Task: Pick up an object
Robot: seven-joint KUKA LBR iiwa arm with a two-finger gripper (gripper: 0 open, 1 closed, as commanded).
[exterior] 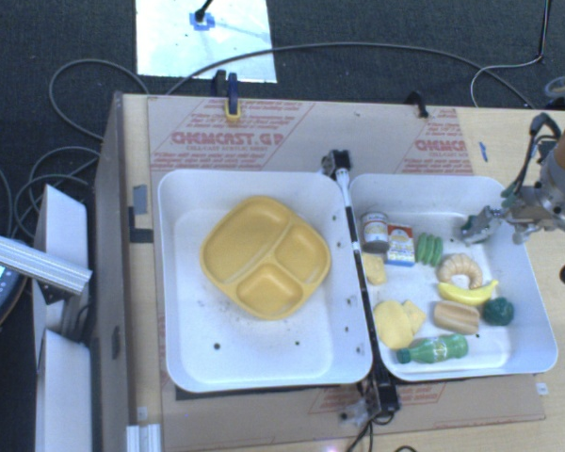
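My gripper [478,225] hangs over the far right part of the right bin [527,351], above bare white floor. The toys lie nearer the front: a small can [375,229], a red and white box [400,245], a green ridged piece [429,249], a tan croissant [460,269], a banana [469,294], a brown bun [455,316], a dark green ball-like toy [497,311], a green bottle [435,349] and a yellow crinkled piece [397,320]. The croissant is the closest one to the gripper, just in front and to its left.
A yellow divided plate [266,257] lies in the left bin [193,347]. A black rail [353,252] separates the bins. Cables run over the dark floor behind the bench, and a grey frame [38,262] stands at the left.
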